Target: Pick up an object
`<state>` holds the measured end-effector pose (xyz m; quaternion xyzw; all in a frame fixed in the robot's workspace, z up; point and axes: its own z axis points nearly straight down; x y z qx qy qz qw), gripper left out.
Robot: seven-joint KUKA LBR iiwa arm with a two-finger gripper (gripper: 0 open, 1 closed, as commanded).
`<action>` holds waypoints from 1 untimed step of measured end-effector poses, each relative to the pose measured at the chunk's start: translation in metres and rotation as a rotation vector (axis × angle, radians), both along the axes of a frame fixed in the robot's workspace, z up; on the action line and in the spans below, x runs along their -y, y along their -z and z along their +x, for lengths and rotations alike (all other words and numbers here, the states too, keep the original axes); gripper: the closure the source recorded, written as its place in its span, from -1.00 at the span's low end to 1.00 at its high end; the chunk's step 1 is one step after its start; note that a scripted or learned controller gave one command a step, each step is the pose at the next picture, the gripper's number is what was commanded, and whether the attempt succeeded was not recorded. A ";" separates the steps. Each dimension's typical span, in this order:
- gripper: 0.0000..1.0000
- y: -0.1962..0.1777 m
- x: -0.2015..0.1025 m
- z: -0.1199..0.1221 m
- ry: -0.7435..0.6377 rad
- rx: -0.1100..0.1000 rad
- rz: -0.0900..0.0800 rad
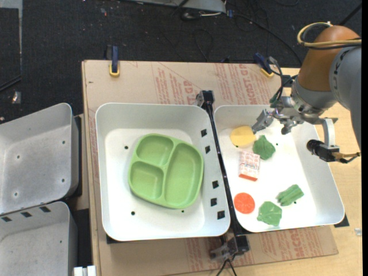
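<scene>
Fingers (pixel 265 123) spread open, holding nothing, above yellow piece (pixel 242 135) and green lump (pixel 264 147).

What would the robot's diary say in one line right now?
arm: over right bin | gripper: above yellow piece, beside green toy | held: nothing seen

Left bin (pixel 109 211) mostly taken by green divided plate (pixel 166 170), bare rim strip around it, right bin (pixel 322 194) open along its right side, yellow disc (pixel 242 135), green pieces (pixel 264 147), packet (pixel 249 166) crowding near gripper (pixel 275 119), divider clips (pixel 211 154) between bins
</scene>
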<state>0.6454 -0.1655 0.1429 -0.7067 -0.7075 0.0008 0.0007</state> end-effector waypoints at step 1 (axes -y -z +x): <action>-1.00 0.051 0.000 0.001 0.001 0.003 0.000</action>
